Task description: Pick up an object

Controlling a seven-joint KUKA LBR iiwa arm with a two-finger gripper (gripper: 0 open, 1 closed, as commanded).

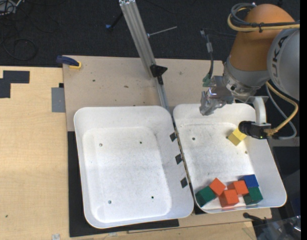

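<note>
Over the far edge of the right shallow white plastic bin, your metal two-finger gripper is hanging from the grey arm with the orange band; you cannot tell from this view how it is set. The small yellow block is lying inside that bin, well apart from the gripper, toward the right wall. In the bin's near corner, three orange cubes, two green cubes and one blue cube are sitting clustered together. The left shallow white bin is lying beside it on the light wooden table. A slanted aluminium rail is rising behind the bins.
</note>
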